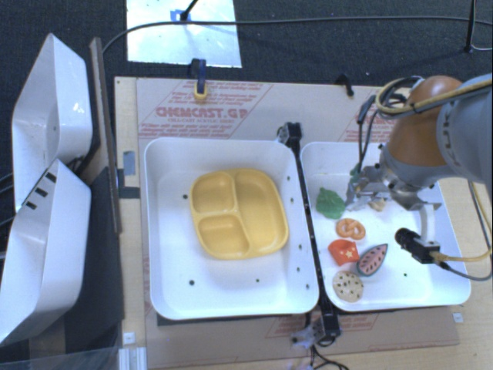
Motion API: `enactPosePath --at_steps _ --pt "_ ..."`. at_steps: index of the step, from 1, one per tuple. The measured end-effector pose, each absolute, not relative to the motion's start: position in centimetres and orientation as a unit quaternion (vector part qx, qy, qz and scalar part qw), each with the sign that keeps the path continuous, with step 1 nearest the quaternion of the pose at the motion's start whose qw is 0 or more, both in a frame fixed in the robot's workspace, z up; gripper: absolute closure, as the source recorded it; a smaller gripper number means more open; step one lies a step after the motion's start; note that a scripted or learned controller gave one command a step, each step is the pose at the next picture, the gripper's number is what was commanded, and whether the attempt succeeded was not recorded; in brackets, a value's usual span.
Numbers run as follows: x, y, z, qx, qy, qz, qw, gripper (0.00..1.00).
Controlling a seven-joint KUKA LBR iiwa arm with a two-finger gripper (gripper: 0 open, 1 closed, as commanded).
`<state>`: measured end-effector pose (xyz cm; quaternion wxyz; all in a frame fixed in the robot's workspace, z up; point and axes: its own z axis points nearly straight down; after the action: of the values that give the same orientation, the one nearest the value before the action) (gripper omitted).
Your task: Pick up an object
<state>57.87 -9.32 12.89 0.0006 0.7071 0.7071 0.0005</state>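
Green toy (pixel 330 203) lies in right bin (pixel 447 287), just beside bin's left wall, above pretzel (pixel 350 227) and red piece (pixel 343 251). End effector (pixel 368 195) hangs low just right of green toy, likely lining up grasp; grip state impossible to tell, wrist blocks view.

The arm (pixel 443 133) runs off the right edge and covers the far right corner of the right bin (pixel 400 287). Beneath its wrist, a pale object (pixel 377 203) is mostly hidden, too small to identify.
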Motion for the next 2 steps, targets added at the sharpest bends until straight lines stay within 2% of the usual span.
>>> enactPosePath --at_steps 2 --pt "57.4 -10.2 22.2 0.707 0.707 0.0016 0.002 1.0"
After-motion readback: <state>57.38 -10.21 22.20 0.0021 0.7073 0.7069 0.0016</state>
